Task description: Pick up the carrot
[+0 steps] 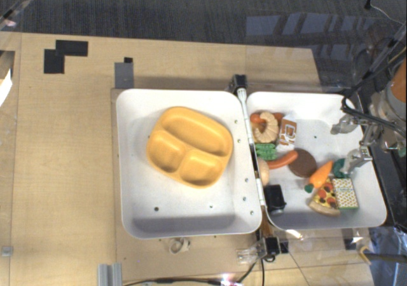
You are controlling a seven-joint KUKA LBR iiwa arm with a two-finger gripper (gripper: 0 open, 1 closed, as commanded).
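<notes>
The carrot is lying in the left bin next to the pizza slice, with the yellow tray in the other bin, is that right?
Not quite. The camera view shows the carrot in the right bin, beside the pizza slice. The yellow tray is the thing in the left bin.
</notes>
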